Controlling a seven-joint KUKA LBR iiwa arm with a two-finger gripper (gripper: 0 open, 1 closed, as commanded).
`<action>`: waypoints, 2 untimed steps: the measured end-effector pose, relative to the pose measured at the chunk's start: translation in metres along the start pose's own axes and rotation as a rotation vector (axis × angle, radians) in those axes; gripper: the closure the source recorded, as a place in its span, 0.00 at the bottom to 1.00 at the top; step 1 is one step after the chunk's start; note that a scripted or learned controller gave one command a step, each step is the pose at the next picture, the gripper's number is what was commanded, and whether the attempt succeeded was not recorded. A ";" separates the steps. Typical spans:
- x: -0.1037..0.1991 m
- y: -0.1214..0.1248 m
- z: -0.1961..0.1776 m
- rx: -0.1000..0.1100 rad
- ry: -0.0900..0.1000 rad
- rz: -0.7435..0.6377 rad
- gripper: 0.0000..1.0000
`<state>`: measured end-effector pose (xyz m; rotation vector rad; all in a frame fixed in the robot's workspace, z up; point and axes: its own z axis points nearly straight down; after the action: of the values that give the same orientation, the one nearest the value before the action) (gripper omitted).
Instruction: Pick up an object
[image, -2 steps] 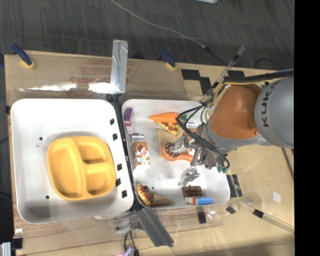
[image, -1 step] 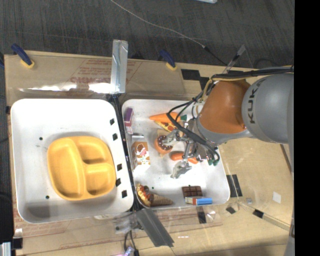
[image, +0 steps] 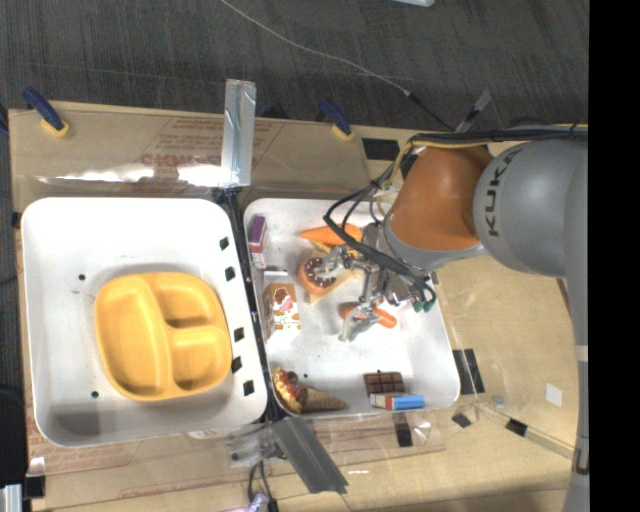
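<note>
Orange toy (image: 368, 318) lies mid-bin beneath the gripper (image: 362, 312), floor open around.

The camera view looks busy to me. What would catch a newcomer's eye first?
Probably the big yellow divided tray, alone in the left bin. Next, the grey arm with its orange band reaching in from the right, its gripper low over a small orange toy in the right bin, among scattered toy foods.

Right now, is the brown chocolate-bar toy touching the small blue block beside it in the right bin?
Touching. The camera view shows the brown chocolate-bar toy lying directly against the small blue block, with no white bin floor between them.
</note>
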<state>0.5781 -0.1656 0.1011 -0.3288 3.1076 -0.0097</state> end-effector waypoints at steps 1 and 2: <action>0.004 0.036 0.002 -0.002 -0.001 0.174 0.00; -0.074 0.024 0.011 -0.010 0.031 0.041 0.00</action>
<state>0.6457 -0.1267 0.0915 -0.2671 3.1457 0.0008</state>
